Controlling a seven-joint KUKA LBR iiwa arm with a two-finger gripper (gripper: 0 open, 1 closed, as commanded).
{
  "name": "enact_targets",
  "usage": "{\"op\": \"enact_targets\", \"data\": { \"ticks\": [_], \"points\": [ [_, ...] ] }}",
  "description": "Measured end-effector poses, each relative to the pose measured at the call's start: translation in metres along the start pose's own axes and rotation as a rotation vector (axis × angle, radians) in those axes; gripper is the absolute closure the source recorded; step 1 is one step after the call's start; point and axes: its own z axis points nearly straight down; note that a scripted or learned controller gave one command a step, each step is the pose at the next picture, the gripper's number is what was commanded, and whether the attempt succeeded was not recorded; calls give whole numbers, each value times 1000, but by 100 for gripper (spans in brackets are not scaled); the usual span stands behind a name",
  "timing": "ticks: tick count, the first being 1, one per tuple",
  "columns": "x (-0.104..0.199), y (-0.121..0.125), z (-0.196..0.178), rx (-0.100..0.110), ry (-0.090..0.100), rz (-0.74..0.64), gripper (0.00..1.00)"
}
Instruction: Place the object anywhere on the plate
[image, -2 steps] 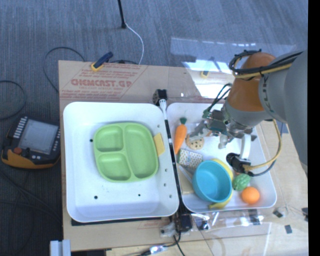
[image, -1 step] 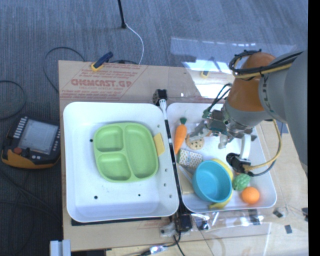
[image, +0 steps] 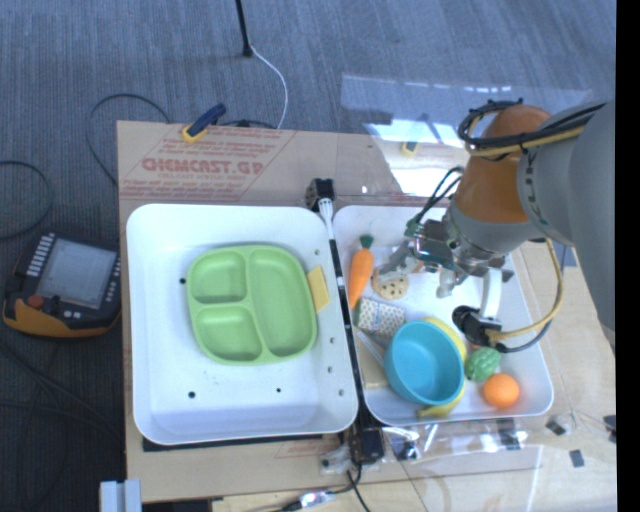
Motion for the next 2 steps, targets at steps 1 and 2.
{"op": "enact_targets", "data": {
  "ticks": [1,2],
  "points": [
    [0,0,0,0,0,0,0],
    [0,0,0,0,0,0,0]
  ]
}}
